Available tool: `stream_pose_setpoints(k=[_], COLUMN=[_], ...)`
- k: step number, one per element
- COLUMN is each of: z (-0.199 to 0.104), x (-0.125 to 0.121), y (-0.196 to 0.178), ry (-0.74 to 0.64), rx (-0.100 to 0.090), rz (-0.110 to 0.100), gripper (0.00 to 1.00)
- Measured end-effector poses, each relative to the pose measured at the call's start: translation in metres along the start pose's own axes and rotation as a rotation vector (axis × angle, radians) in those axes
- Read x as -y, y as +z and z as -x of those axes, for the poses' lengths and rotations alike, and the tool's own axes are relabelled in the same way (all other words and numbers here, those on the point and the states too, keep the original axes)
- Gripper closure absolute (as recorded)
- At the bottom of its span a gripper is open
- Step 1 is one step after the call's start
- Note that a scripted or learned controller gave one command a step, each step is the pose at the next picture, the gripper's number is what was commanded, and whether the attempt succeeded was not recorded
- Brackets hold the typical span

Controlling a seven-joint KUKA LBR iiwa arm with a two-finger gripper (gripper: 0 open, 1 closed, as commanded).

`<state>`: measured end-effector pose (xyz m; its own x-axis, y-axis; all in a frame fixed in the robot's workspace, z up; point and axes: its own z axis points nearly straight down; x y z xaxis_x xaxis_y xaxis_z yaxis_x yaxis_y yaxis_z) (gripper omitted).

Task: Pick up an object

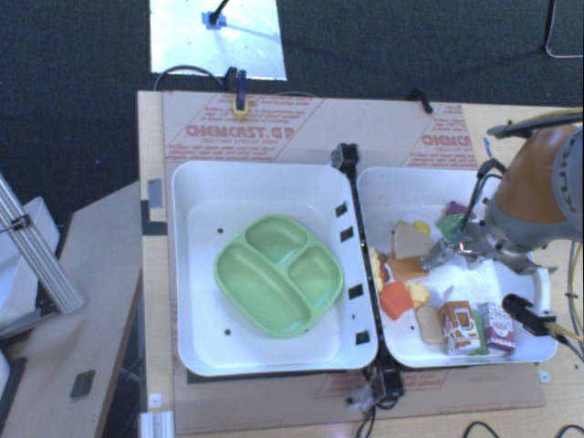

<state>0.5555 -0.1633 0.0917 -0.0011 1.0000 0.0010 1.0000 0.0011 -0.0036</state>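
The left bin (196, 245) holds one green divided plate (278, 274), lying flat near its centre. The right bin (401, 354) carries the candidate objects, clustered from its left wall toward its front edge: a tan wedge-shaped piece (410, 241), an orange block (395, 299) near the left wall, a small yellow item (421, 228) toward the back, a purple-and-green item (453, 217) further right, and two printed packets (476, 326) along the front edge.

The gripper (445, 250) sits low over the middle of the right bin, just beside the tan wedge-shaped piece. Whether it is apart, together or clamped on anything cannot be told; the wrist and cabling mask that area.

Risk, as a judgement: the objects lie close together and partly overlap, so a closing grasp may catch two items, or push the tan piece against the left wall instead of lifting it.

The arm (538, 190) is cut off at the right edge and covers the bin's right side. Several small items under the gripper are too blurred to identify.
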Motion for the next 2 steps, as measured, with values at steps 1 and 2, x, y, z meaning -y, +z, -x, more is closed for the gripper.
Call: stream_pose_setpoints(k=[1, 2], z=[0.0, 0.0], x=[-0.001, -0.003], y=[0.006, -0.006], ry=[0.0, -0.001], rx=[0.001, 0.0], rz=[0.006, 0.011], gripper=[0.0, 1.0])
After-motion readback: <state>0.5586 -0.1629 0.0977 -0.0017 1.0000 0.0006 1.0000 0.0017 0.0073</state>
